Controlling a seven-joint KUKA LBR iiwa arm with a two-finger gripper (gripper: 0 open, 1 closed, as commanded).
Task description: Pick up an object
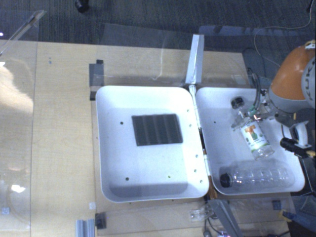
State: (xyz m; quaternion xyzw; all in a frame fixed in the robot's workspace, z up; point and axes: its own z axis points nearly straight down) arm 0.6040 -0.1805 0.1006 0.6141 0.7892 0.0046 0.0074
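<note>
- small clear plastic bottle with a green-orange label (254, 138), right bin's (217, 132) centre: light, slick, round; grip mid-body.
- gripper (251, 115) at its 12 o'clock end, perhaps touching; finger state unclear.

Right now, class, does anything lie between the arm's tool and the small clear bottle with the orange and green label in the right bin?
Nothing visible does. The tool is right at the small clear labelled bottle, near its upper end.
</note>
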